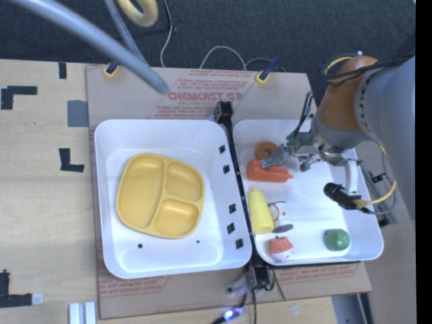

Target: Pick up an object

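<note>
In the right bin (351,252) lie an orange carrot-like piece (268,173), a brownish round object (265,150) behind it, a yellow oblong object (259,210), a small red-and-white item (281,246) and a green round object (336,239). My gripper (279,156) hangs low over the bin's back left part, its grey fingers (275,158) pointing left, right beside the brownish object and just above the carrot piece. Nothing can be made out between them.
The left bin (108,181) holds a yellow divided plate (160,195). A black divider (233,181) with clips separates the bins. The arm's orange band (341,106) and grey body stand over the right bin's back right. Cables run along its right edge.
</note>
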`<state>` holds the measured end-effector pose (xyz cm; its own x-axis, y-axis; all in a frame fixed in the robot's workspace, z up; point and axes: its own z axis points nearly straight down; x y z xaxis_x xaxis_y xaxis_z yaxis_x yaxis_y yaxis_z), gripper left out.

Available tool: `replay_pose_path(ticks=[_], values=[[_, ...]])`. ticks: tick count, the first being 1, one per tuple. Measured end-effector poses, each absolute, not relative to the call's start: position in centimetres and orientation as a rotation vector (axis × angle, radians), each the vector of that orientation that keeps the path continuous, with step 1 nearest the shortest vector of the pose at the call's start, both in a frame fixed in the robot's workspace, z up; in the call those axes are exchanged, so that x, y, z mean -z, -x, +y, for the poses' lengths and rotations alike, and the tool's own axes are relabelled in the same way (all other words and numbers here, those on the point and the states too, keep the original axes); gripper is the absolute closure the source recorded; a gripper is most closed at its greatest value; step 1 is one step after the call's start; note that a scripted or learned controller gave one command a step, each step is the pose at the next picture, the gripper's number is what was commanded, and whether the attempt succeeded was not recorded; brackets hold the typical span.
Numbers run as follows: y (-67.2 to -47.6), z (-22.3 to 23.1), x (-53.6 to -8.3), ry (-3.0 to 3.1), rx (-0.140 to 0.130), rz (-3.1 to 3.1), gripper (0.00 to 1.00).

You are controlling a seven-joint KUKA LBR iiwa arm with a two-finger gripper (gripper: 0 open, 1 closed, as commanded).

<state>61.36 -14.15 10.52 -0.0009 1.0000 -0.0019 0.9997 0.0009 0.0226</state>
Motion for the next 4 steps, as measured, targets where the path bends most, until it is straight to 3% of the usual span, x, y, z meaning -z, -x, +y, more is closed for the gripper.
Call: replay_pose_path(ticks=[1,2,4], values=[[-61.5,-13.8,-11.2,-2.206,-0.028,2.214,1.0],[-61.5,-12.7,-16.1,-2.219,0.001,2.225,1.0],[-61.9,-13.5,-22.6,-2.221,0.002,2.225,1.0]])
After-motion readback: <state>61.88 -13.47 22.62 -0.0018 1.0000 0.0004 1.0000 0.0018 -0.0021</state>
